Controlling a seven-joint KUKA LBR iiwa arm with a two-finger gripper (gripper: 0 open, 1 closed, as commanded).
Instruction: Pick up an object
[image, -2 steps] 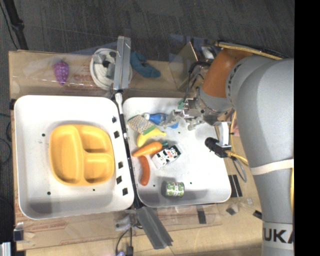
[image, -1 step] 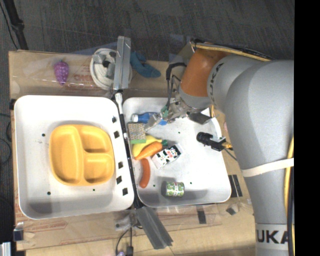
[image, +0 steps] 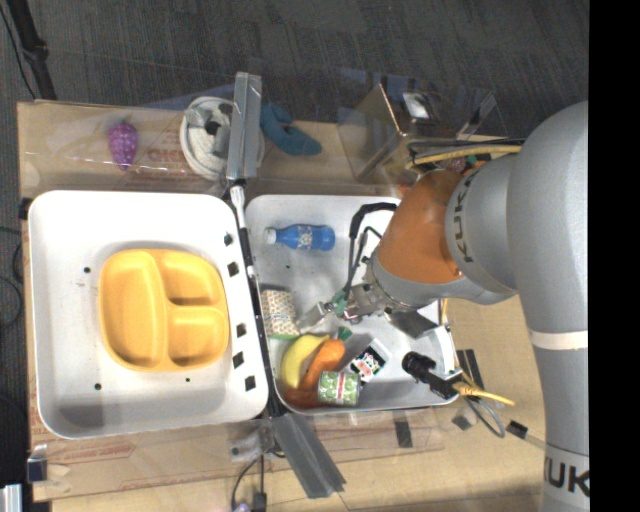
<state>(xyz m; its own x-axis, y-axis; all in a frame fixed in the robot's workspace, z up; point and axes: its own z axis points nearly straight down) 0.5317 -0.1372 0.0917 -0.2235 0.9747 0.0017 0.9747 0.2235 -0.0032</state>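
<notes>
I was looking at a robotics lab bench. Two shallow white plastic bins (image: 60, 300) sat side by side on a taped cardboard-covered bench top (image: 70, 150) over dark carpet (image: 300, 40). The large grey industrial arm with an orange band (image: 480, 240) leaned over the right-hand bin, where cables trailed beside assorted toy props.

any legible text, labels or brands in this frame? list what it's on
"KUK": grey arm, beside the orange band; letters run vertically and the word is cut off.
"UK": arm base at the lower right corner, also partly cut off.
Blue bottle: label too blurred to read.
Green can: print too small to read.
Black-and-white packet: markings not legible.
</notes>
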